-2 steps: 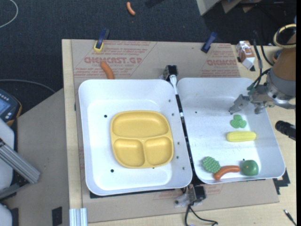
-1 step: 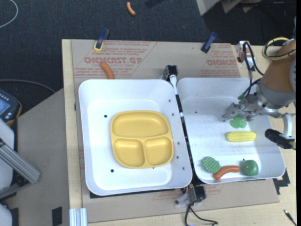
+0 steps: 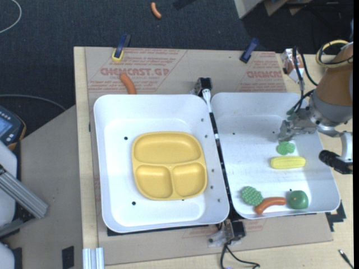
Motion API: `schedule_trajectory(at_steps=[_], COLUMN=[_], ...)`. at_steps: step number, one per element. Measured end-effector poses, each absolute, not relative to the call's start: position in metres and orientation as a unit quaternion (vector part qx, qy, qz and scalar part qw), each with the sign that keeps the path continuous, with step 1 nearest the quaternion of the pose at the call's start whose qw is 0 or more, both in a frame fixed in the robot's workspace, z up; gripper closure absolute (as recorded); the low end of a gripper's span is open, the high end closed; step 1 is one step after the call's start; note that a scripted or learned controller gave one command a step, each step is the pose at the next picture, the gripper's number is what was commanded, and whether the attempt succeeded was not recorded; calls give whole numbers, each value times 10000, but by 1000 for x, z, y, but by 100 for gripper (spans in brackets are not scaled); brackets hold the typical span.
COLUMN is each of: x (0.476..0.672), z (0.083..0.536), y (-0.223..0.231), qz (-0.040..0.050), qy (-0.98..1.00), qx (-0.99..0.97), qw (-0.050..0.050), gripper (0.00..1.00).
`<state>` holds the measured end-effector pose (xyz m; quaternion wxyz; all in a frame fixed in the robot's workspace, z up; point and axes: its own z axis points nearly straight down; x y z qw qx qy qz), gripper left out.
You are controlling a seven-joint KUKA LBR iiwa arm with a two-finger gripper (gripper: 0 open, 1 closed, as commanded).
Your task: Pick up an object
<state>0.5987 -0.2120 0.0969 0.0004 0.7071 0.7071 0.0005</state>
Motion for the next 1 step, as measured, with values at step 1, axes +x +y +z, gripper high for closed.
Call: schedule_trajectory(at_steps=[1], x=[602], z=[161], y=[-217], qz=[16], qy=[7072], qx=[7070], qw=[45], gripper=[100])
